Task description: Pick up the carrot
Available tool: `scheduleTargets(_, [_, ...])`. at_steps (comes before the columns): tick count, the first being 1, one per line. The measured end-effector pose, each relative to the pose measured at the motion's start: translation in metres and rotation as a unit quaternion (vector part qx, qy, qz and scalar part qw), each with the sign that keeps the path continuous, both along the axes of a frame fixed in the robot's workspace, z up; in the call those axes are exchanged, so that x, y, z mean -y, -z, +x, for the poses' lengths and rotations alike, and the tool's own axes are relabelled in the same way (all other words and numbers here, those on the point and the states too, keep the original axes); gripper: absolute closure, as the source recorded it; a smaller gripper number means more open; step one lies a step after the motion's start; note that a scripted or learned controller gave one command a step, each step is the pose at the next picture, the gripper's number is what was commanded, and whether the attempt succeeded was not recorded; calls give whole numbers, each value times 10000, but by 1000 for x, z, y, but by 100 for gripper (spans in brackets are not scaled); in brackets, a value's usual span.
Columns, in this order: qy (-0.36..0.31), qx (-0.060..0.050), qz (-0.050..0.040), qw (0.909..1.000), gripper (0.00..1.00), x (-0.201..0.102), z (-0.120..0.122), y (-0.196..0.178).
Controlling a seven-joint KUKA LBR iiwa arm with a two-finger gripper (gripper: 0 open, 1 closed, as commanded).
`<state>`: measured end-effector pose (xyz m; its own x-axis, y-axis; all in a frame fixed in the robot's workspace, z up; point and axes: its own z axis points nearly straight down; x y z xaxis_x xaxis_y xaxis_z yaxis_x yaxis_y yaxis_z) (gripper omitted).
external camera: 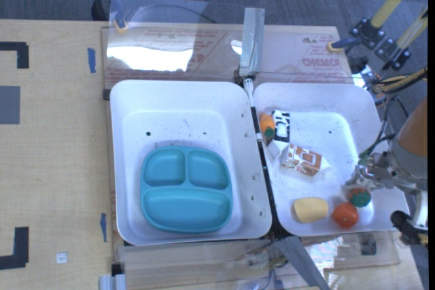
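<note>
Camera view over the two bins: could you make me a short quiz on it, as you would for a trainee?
1. True or false: the teal plate lies in the same bin as the carrot.
2. Which lies nearest the pincer? A: the carrot. B: the red tomato. C: the black-and-white packet.
3. Fill in: the teal plate has ____ compartments.
Key: 1 false; 2 B; 3 three.
</note>
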<state>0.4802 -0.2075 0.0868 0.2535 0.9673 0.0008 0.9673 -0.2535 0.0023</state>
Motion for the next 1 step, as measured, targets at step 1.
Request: scheduleTargets(1, [1960, -14, 4, 9806, 100, -19, 24, -25])
